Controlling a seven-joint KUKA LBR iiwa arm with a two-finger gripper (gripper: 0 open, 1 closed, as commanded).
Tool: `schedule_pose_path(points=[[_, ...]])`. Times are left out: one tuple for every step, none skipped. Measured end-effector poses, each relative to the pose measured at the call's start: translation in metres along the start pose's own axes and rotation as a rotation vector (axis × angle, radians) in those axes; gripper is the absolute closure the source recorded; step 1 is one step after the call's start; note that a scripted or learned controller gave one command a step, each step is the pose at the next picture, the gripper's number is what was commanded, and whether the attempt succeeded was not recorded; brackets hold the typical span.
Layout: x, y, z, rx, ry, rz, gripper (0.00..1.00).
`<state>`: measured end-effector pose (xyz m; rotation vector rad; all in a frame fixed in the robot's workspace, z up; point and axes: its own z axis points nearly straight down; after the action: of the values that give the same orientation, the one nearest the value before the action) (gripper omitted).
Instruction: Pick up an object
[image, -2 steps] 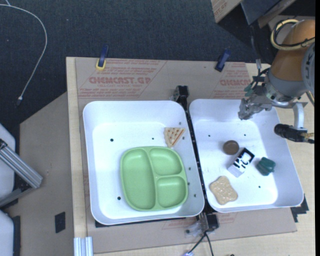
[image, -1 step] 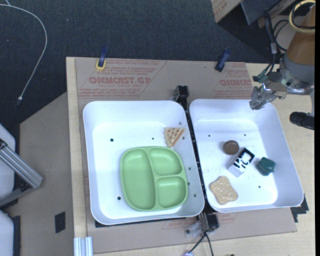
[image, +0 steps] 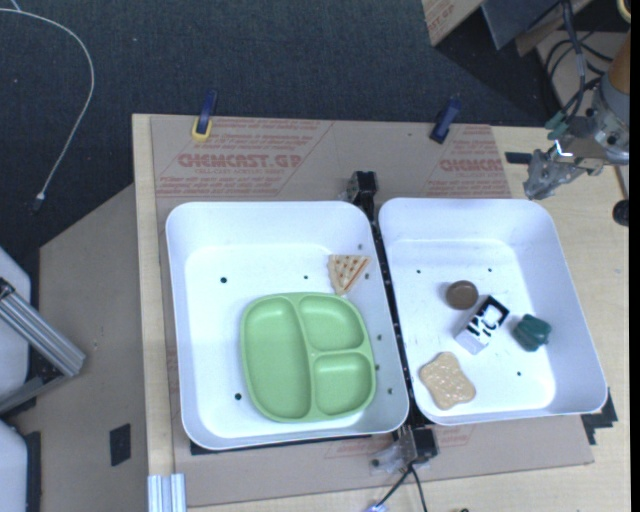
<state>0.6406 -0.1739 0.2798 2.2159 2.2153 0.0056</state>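
Dark carpet surrounds your worktop (image: 150, 300), a pale board with red lettering, a yellow clamp (image: 204, 118) and a blue clamp (image: 445, 119) on its far edge. Starting at the left: the left bin (image: 190, 300) holds a green divided plate (image: 307, 356) with three compartments. A waffle-patterned triangular cracker (image: 346, 271) lies just beyond the plate's far right corner, near the bin's right wall.

The right bin (image: 560, 290) carries four small things in a loose cluster: a brown disc (image: 461, 294), a black-and-white block (image: 482, 325) just beside it, a dark green piece (image: 532, 331) to the right of the block, and a tan toast-shaped piece (image: 446, 380) nearest you.

The end effector (image: 548, 172) hangs at the far right, outside the right bin's far right corner. All four things lie well apart from it, toward the near side. You cannot tell from here whether it is open or closed; nothing is seen in it.
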Motion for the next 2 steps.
schedule_pose_path(points=[[0.05,-0.015,0.017,0.011,0.006,-0.005,1.0],[0.092,-0.039,0.027,0.012,0.005,-0.005,1.0]])
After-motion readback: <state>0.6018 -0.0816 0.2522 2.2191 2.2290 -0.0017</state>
